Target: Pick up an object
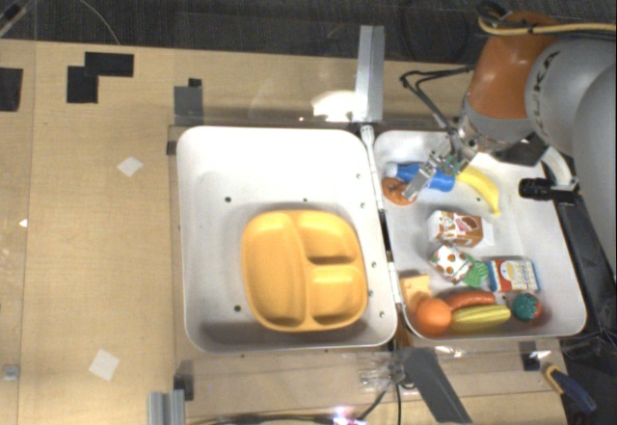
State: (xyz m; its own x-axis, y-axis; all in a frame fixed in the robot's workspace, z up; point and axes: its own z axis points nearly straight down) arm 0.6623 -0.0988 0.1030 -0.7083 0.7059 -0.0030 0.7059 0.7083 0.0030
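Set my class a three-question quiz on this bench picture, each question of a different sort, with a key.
1. True or false: the yellow tray lies in the left bin.
2. Which lies nearest the gripper? A. orange B. blue object C. green ball
3. Fill in: the banana lies in the ___ bin.

Key: 1 true. 2 B. 3 right.

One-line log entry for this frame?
arm: over right bin | gripper: at blue object, beside banana | grasp: unconfirmed | left bin: yellow tray
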